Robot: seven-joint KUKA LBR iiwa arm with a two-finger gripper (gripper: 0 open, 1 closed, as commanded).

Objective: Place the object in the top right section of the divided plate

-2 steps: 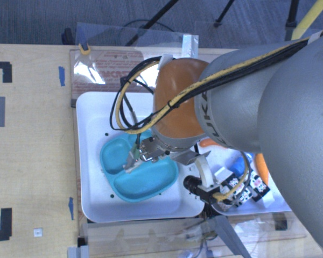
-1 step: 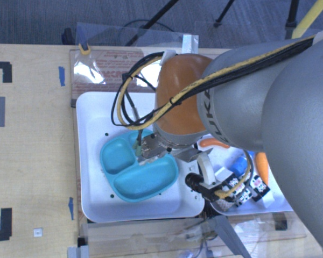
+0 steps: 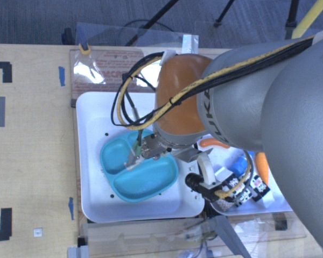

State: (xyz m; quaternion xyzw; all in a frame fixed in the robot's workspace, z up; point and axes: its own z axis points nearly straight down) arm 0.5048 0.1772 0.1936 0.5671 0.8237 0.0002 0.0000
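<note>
Blue divided plate [image 3: 142, 181] lies directly under the end effector [image 3: 135, 156]; its grip state cannot be told.

One fixed camera looks down at a slant on the pale wooden table [image 3: 32, 160] and shallow white plastic bin [image 3: 91, 160], close in; the grey arm [image 3: 269, 101] enters from the right.

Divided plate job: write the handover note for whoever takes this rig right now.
Gripper: down over the blue divided plate in the left white bin, near the plate's upper right part. Fingers too small and blurred to judge; no object can be made out between them.
Other items, including an orange piece and a blue one, lie in the right bin.
Done: cannot confirm any placement.
Left: check for an object in the top right section.
</note>
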